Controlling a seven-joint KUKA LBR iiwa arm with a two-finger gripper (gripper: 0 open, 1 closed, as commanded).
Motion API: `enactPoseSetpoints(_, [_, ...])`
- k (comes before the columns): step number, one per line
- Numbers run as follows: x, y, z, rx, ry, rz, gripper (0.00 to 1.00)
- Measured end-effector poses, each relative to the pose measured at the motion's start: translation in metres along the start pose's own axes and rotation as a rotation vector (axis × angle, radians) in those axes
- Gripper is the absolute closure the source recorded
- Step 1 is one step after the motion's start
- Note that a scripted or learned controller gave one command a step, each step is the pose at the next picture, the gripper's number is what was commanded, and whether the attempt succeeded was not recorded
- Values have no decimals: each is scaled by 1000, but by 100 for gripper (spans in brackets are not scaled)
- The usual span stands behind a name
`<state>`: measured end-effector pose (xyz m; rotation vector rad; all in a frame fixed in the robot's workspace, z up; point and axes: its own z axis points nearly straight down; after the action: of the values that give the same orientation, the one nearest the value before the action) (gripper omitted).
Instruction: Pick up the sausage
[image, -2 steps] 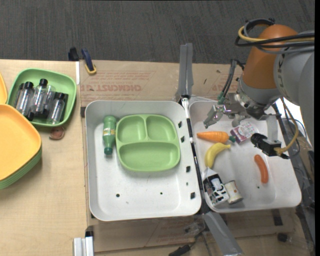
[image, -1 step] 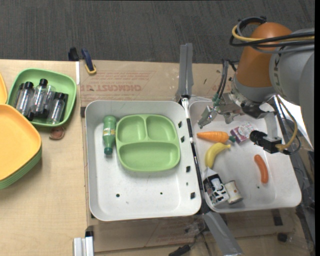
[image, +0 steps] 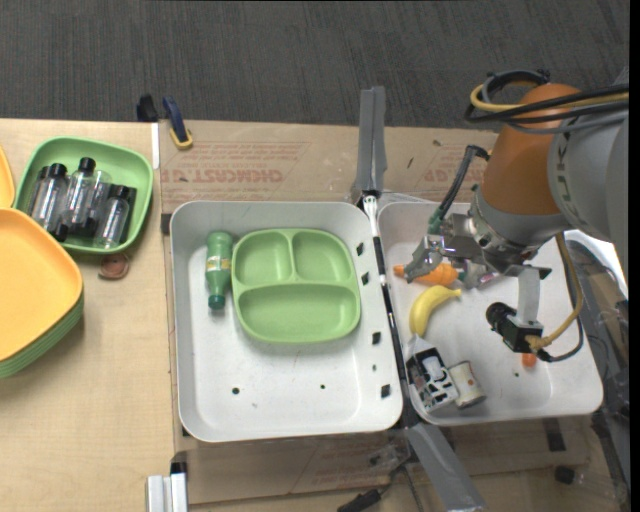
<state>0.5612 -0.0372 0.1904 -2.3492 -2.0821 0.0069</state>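
Note:
My gripper (image: 438, 252) hangs low over the back left part of the right bin (image: 560, 390). Directly beneath it lies an orange-red elongated piece (image: 420, 269), partly covered by the gripper; it may be the sausage, though I cannot tell for sure. The gripper looks close to this piece or touching it, and its hold is hidden. A yellow banana (image: 428, 305) lies just in front of the piece.
A black-and-white packet (image: 428, 378) and a small can (image: 466, 385) sit at the right bin's front left. A small orange bit (image: 529, 360) lies below a black cable fitting (image: 505, 322). The left bin (image: 280, 400) holds a green divided plate (image: 296, 284) and a green bottle (image: 218, 267).

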Motion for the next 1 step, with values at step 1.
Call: enactPoseSetpoints(1, [40,-84,0,-1,0,74,0])
